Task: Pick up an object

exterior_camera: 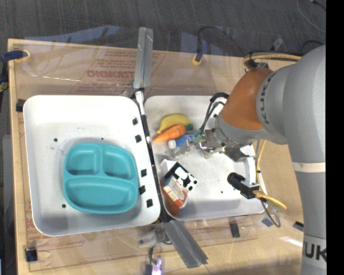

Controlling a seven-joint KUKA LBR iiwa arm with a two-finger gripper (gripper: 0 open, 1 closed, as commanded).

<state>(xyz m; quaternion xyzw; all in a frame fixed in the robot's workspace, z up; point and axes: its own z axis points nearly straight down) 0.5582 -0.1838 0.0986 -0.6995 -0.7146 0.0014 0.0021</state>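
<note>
My hand (190, 144) sits low in the right white bin (241, 205), just beside the orange plastic carrot (169, 133) and yellow banana (175, 121); I cannot tell its state. I judge it is placed there to reach that cluster. The turquoise divided tray (100, 177) lies in the left bin (46, 125).

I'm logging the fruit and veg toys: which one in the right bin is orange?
The carrot, long and tapered, lying just in front of the yellow banana near the bin's far-left corner.
</note>
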